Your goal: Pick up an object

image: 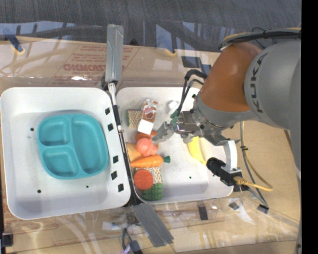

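Beside fingers [164, 132], pink toy [145, 146] lower-left, apart

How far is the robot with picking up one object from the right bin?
Done: the arm has reached into the right bin, and its pincer is low beside the pink toy. In hand: nothing visibly gripped. Left: grasping and lifting; the carrot, banana and other toys lie on the bin floor.
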`<state>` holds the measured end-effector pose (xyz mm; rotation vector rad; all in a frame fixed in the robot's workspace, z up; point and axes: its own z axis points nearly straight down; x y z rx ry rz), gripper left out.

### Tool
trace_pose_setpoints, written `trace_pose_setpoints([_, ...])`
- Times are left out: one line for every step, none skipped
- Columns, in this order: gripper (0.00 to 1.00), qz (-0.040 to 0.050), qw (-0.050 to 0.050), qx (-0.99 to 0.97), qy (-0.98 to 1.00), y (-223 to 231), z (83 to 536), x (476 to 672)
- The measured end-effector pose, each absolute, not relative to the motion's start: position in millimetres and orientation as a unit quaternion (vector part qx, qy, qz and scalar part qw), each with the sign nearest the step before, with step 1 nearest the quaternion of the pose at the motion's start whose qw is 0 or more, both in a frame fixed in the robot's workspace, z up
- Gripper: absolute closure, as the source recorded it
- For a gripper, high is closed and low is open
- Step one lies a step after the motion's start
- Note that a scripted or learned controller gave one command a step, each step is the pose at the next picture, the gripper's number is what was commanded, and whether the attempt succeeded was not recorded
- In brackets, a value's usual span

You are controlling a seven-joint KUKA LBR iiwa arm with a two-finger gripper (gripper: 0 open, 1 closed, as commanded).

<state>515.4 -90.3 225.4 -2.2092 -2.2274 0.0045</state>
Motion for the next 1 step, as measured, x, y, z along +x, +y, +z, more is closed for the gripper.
trace_pose_setpoints([0.00,0.0010,0.001,-0.697,-0.717,-116.9,232.0,476.3])
